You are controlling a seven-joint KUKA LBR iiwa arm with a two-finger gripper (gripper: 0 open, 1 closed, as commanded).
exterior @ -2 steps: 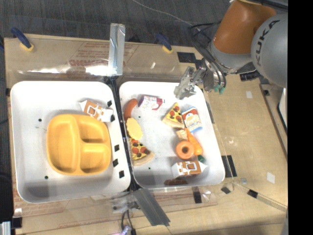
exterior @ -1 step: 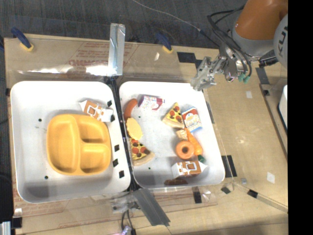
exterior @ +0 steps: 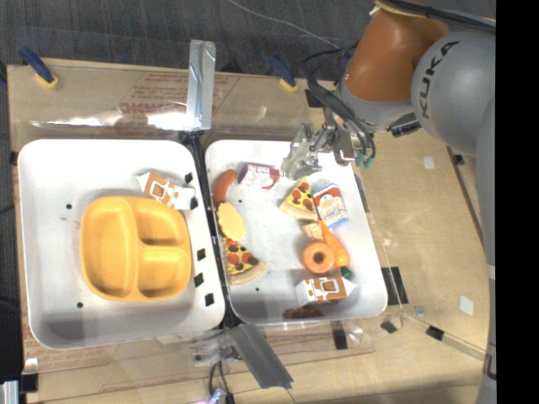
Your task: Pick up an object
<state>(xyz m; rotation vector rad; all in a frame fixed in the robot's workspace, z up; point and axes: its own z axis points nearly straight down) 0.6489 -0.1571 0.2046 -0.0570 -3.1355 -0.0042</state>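
A single fixed camera looks down at a slant from above the wooden bench (exterior: 421, 225), far enough to take in both shallow white plastic bins (exterior: 34, 225) mid-frame, with the grey, orange-banded arm (exterior: 421, 57) entering at upper right.

Arm casing: the grey robot arm (exterior: 459, 82) at the upper right carried dark capital letters that read "KUKA", running slantwise along its shell.
Bench cover: the clear plastic sheet (exterior: 152, 99) behind the two bins had faint red printing, but the words were too pale and small to be read.
Small cartons: the small white and orange carton (exterior: 166, 191) in the left bin and the similar one (exterior: 325, 289) in the right bin showed printed marks, not legible.
Blue and red packet: the little packet (exterior: 331, 205) in the right bin had a printed label, also unreadable.
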